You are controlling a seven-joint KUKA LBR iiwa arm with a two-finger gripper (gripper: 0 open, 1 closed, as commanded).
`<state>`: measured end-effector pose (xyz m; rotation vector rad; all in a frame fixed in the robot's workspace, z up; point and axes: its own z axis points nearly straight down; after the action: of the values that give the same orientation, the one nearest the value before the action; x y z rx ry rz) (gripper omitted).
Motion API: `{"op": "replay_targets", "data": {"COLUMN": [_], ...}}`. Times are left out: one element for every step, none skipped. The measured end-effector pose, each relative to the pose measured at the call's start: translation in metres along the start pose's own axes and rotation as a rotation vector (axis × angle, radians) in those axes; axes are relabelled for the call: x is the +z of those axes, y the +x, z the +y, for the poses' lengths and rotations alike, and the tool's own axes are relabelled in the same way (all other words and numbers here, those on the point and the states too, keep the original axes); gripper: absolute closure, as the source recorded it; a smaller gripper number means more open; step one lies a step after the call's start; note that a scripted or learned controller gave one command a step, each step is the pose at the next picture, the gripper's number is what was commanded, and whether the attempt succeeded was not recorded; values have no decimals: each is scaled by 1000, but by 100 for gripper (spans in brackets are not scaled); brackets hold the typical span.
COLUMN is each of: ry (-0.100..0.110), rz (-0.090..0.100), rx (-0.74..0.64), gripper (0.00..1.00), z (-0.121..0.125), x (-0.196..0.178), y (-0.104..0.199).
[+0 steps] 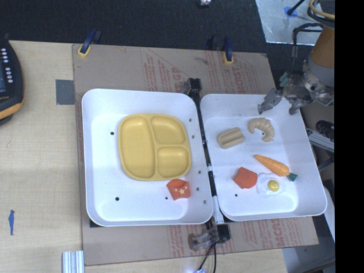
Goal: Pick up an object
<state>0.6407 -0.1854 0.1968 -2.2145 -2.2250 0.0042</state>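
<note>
My gripper [280, 103] hangs over the far right corner of the right bin [301, 206], fingers spread open with nothing between them. Just below it lies a pale croissant [262, 127]. A tan bread roll [230, 137] lies to the croissant's left. Nearer the front are an orange carrot [272, 165], a red piece [245, 178] and a fried egg [271, 186]. In the left bin [99, 203] sits a yellow divided plate [153, 146], with a small red-orange piece [178, 189] at its front right.
A black hinge strip [205, 152] runs between the two bins. Blue and yellow clamps [227, 51] hold the cardboard at the back. A black and orange pendant [8, 78] lies at the far left edge.
</note>
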Motion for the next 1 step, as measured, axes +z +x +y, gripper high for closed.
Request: {"op": "replay_targets", "data": {"ry": [6], "rz": [0], "rx": [1], "gripper": [0], "z": [15], "x": [86], "y": [-27]}}
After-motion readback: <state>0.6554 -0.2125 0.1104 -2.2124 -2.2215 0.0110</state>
